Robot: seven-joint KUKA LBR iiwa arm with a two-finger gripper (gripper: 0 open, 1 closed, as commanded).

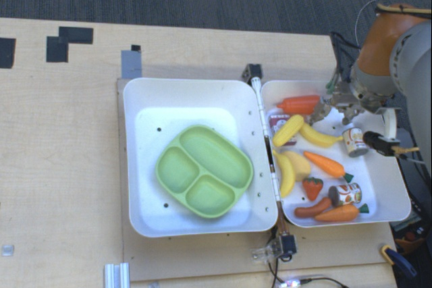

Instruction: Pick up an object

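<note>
The right bin (385,175) holds several toy foods: an orange-red sausage (299,104) at the back, yellow bananas (288,129) (319,137) (287,174), a carrot (325,164), a strawberry (311,187), a small can (353,142) and a second can (347,193), with a brown sausage (312,209) and another carrot (335,214) at the front. My gripper (335,111) hangs over the back of this bin, just right of the orange-red sausage and above the middle banana. Its fingers stand apart, with nothing between them.
The left bin (145,145) carries a green divided plate (204,172). A raised divider (264,145) separates the two bins. The grey arm with its orange band (385,44) comes in from the upper right. Cables (405,152) lie along the right rim.
</note>
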